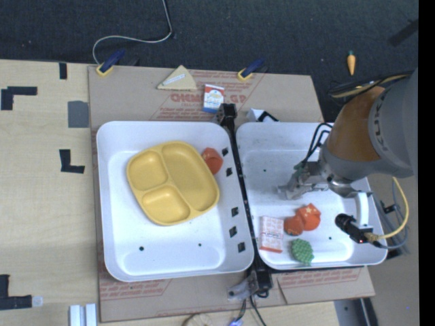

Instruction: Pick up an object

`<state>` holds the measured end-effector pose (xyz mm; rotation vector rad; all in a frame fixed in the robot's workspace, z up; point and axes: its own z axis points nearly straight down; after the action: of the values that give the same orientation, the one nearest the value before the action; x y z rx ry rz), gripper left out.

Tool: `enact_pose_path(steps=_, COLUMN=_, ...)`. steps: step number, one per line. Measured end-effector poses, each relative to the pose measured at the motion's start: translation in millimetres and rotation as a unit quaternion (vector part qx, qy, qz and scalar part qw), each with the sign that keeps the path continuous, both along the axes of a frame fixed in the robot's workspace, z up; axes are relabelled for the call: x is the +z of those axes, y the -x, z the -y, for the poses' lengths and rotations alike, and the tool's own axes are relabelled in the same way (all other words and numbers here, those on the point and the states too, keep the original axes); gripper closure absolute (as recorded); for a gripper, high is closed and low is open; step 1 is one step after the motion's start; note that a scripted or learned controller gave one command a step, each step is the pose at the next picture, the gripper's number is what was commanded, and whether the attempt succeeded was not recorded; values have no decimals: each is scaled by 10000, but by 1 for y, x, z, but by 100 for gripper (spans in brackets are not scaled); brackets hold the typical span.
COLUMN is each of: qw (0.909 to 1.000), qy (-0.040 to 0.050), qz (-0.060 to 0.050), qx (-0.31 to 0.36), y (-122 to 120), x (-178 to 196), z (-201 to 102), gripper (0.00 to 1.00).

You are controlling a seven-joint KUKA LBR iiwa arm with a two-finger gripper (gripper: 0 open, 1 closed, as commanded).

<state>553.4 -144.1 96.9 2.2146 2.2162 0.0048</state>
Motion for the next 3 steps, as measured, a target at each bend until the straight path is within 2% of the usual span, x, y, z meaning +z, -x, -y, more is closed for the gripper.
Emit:
enact_pose_path(steps=1, qw=10000, qy=-2, qz=-4, qx=0, y=0, x=0, z=0, gripper=0)
enact_pose_path(steps=2, qw=10000, qy=-8, qz=-14, qx=-2, y=60, x=-10, z=4, gripper=0)
enact_pose_path(steps=3, qw=10000, qy=-6, qz=-35, qx=-12, y=70, x=67, z=81, gripper=0)
